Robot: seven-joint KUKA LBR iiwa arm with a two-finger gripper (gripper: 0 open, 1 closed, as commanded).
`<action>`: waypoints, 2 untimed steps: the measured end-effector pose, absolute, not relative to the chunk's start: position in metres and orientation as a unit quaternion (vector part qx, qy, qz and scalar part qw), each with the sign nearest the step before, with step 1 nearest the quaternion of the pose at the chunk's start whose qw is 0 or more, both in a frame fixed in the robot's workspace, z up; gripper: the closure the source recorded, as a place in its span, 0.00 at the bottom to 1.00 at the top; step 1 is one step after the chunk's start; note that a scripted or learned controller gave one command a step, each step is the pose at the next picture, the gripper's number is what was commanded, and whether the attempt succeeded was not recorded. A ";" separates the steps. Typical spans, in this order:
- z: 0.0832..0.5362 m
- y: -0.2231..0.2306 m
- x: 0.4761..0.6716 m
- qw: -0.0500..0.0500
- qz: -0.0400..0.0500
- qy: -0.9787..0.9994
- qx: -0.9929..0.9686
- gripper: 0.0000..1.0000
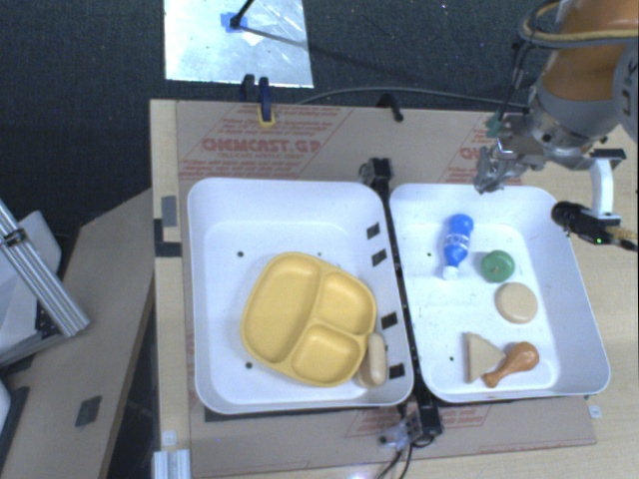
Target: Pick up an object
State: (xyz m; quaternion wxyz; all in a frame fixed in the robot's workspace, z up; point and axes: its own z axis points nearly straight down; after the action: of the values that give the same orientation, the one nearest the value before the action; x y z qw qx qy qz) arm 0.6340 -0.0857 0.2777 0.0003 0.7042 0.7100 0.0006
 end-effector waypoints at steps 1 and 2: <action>0.258 -0.035 0.621 -0.001 0.001 0.710 0.704 1.00; 0.241 0.009 0.604 0.000 0.000 0.710 0.705 1.00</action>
State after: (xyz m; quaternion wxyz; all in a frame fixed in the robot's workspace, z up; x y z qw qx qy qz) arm 0.6039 0.0092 0.2405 -0.0004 0.7046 0.7096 0.0003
